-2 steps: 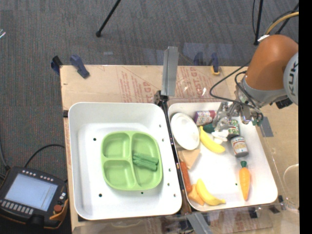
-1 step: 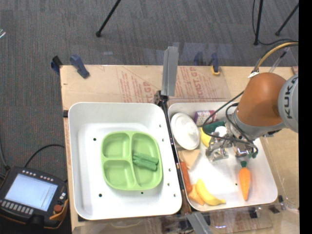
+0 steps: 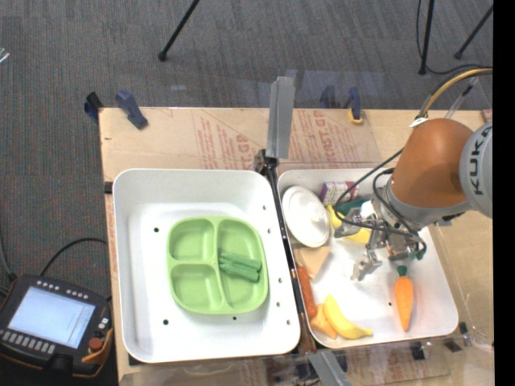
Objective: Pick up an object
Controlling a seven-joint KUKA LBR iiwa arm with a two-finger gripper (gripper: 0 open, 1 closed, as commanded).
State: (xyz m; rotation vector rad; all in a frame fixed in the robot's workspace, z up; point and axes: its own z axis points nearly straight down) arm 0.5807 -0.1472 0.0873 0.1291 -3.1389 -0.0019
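Observation:
My gripper (image 3: 381, 262) hangs over the middle of the right bin (image 3: 441, 296), open, with bare bin floor between its fingers. An orange carrot (image 3: 404, 300) lies just to its lower right. A yellow banana (image 3: 344, 318) and orange slices (image 3: 322, 322) rest near the bin's front edge. To the gripper's left are a tan bread wedge (image 3: 314, 259) and a round white plate (image 3: 306, 215). A yellow object (image 3: 342, 217) and a purple packet (image 3: 334, 190) lie partly hidden behind the wrist.
The left bin (image 3: 137, 215) holds a green divided plate (image 3: 193, 272) with a green pod-like item (image 3: 240, 265) in its right compartment. A thin orange stick (image 3: 306, 292) lies along the right bin's left wall. Clamps and a grey post stand at the bench's back.

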